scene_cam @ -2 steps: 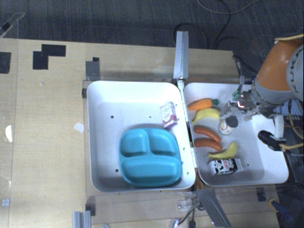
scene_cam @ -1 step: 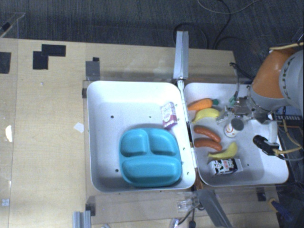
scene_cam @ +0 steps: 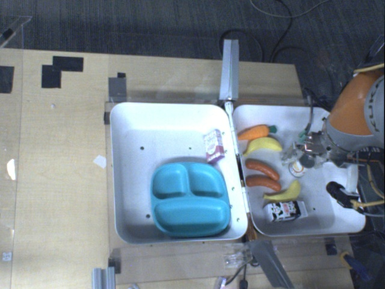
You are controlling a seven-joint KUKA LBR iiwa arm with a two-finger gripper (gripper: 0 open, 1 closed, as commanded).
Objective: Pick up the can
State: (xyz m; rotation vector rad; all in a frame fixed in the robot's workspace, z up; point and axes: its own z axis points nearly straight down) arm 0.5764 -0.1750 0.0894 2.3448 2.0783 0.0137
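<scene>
Can, a small black-and-white patterned one, lies on its side near the front of the right white bin, just below a yellow banana. My claw hovers above the bin's middle, well apart from it; its spread I cannot tell from this blur.

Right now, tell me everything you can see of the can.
The can lies on its side near the front of the right bin, on the white floor. Its label looks black and white, with detail too small to read. A yellow banana lies just behind it, very close or touching. The gripper is farther back, apart from it.
</scene>
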